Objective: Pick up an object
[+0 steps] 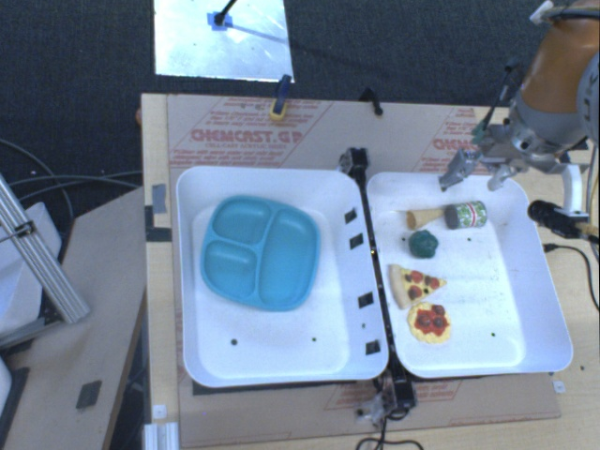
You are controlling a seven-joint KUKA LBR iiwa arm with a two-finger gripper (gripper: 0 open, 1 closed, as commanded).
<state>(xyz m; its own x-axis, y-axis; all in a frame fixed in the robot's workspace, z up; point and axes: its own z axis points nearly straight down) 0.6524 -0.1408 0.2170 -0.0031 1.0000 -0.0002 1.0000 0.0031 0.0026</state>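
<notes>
Two white bins are sitting side by side on a brown board [281,134] printed with red lettering. The left bin [216,354] is holding one item: a blue plate [261,251] with several compartments, lying flat near the bin's middle, slightly toward the far side. The right bin [525,336] is holding five small items, all gathered in its left half. Along the far side a cone [424,217] is lying on its side, its wide end touching or just beside a can [466,216], also on its side, with a green label and a grey end. Just nearer than the cone a dark green lump [423,244] is resting; its exact kind is hard to tell at this size. Nearer again a pizza slice [411,283] with red topping is lying flat, and just beside it, toward the near rim, a small round pizza [429,322] is lying flat. The arm [562,64] is reaching in from the right, its orange band showing above the grey wrist. The gripper [477,171] is hanging over the far rim of the right bin, just above the can and apart from it, its two fingers spread with nothing between them. A silver sheet [223,26] is lying on the dark floor beyond the board.
</notes>
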